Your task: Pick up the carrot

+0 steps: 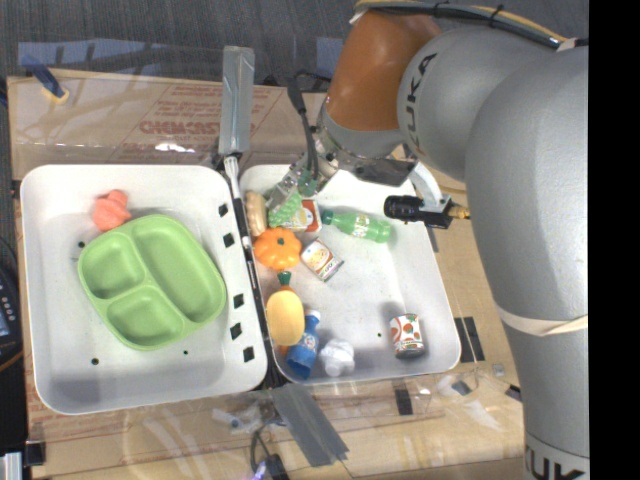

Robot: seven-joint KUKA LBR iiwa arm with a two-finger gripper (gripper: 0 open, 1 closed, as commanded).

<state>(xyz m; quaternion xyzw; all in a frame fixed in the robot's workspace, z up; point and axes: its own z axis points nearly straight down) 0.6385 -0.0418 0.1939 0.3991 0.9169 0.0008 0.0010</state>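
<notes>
Honestly, the claw [302,182] was down in the right bin [440,303], at its back left corner, and I couldn't tell whether it was apart or together, since the grey wrist and the orange band blocked too much. Right below it lay a small green, white and red packet [293,213], so close that the two may have been touching.

The carrot [277,251], or what I took for it (a stubby orange piece with a green top), sat a bit nearer the camera than the claw, just past that packet and against the bin's left wall. Nothing was gripping it.

Just left of the claw was a beige lump [256,212]. To its right lay a green bottle [358,226] on its side. A small carton [321,259] sat beside the carrot. Further toward the camera were a yellow fruit [284,316], a blue bottle [306,348] and a tin [405,335]. Well off to the claw's left, the left bin [50,368] held a green divided plate [152,280] and a pinkish-orange lump [111,209].
</notes>
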